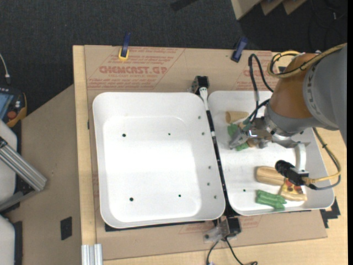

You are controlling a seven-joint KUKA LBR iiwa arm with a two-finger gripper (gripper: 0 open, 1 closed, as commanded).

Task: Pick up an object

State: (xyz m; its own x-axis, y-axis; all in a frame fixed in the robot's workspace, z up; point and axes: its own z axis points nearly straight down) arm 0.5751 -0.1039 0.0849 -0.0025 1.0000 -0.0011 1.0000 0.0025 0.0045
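Note:
My gripper (pixel 246 136) is low in the right bin (pixel 242 170), near its upper left part. A small green object (pixel 235 130) lies right at the gripper's tip, touching or partly under it. A tan block (pixel 237 116) sits just above that. Toward the front of the bin lie a wooden piece (pixel 268 174), a green oblong object (pixel 270 199) and a yellow and orange object (pixel 292 192). The arm's grey and orange wrist (pixel 292 101) covers the bin's upper right part.
The left bin (pixel 149 159) stands beside the right one, with a black divider (pixel 214 148) between them. A black cable (pixel 292 173) hangs from the arm over the wooden piece. Blue clips (pixel 239 48) hold the cardboard at the back.

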